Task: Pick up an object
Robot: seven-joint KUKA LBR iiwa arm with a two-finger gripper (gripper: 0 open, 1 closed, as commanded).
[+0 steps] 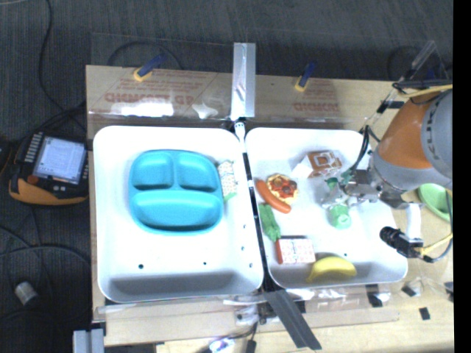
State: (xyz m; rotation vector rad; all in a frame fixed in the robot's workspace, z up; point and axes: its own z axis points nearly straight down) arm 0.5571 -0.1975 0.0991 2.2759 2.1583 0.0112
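Note:
My gripper [344, 191] reaches down into the right bin [368, 142] from the right, on the grey arm with its orange band [403, 140]. Its tip is just above a small green cup-like object [339, 216] and seems to touch a clear-green piece [330, 186]. To the upper left of the tip lies a brown-and-white packet [323, 161]. Further left are a red and yellow toy food piece [282, 185], an orange carrot [271, 197] and a green vegetable [270, 223]. A red-and-white box [296, 250] and a yellow banana [331, 268] lie near the front wall.
The left bin [110, 197] holds a blue divided plate [176, 190], with a small pale patterned item [227, 177] at its right. A metal bar [243, 79] stands behind the bins. A green thing [437, 198] lies outside the right bin.

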